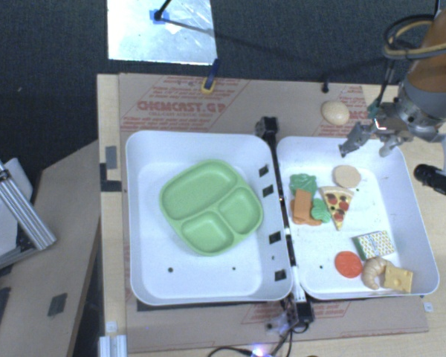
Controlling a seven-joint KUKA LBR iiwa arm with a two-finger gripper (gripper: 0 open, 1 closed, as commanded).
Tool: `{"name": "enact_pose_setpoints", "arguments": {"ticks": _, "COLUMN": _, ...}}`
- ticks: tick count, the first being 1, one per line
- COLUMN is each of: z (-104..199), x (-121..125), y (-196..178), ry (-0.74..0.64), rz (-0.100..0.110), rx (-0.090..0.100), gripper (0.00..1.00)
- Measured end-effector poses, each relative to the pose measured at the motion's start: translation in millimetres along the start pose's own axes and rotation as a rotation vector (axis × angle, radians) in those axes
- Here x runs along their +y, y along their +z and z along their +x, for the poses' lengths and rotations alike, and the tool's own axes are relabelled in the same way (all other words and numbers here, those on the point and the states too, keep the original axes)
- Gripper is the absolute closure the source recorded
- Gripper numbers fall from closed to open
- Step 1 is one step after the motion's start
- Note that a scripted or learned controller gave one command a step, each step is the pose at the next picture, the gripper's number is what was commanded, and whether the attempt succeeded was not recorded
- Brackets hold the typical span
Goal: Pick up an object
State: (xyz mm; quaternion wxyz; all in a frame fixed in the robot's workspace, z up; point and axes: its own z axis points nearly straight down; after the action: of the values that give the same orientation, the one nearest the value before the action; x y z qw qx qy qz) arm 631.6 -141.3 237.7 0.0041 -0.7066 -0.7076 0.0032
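Grey arm [431,103] with rounded metallic wrist housing. Orange band [435,69] above wrist. Yellowish cable [401,39] looped beside band. Two dark grey fingers [351,141] on gripper [370,143]; small teal marking on gripper body.

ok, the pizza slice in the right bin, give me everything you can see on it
The pizza slice is a small toy wedge, plastic-looking, with a pale crust edge at the top, yellow cheese and red dots. It lies flat on the floor of the right bin, tip pointing toward the bin's near side. Its left edge looks to touch the green piece beside it; the tan disc sits just above. The hand is up near the bin's far rim, well clear.
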Motion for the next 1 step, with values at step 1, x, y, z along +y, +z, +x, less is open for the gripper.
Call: {"name": "enact_pose_setpoints", "arguments": {"ticks": 1, "z": 0.1, "x": 2.2, "y": -7.5, "ry": -0.002, "rz": -0.012, "rx": -0.002, "gripper": 0.0}}
